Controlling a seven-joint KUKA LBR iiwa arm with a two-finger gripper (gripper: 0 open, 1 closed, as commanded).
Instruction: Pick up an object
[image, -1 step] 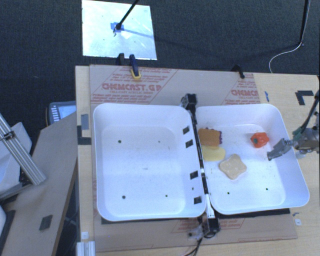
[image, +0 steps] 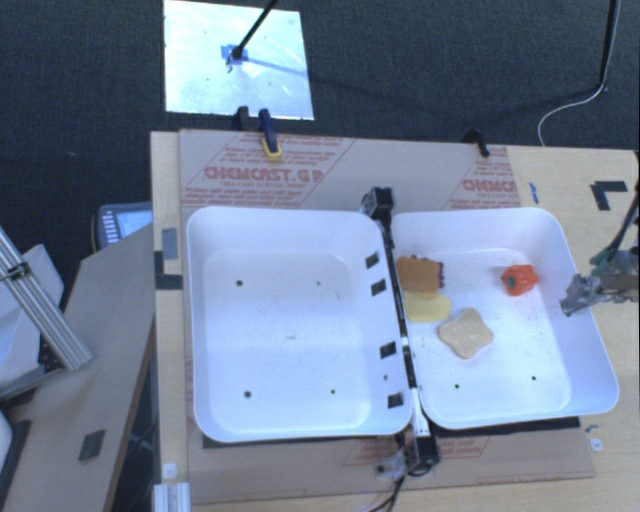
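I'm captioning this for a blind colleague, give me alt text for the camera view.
Two white bins sit side by side; the right bin holds a red pepper, a brown block, a yellow piece and a tan piece. The gripper hangs at its right rim.

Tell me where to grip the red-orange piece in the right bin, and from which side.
Grip the red-orange piece across its narrow body, probably from straight above. It lies alone on the right bin floor, apart from the other items, nearest the gripper.
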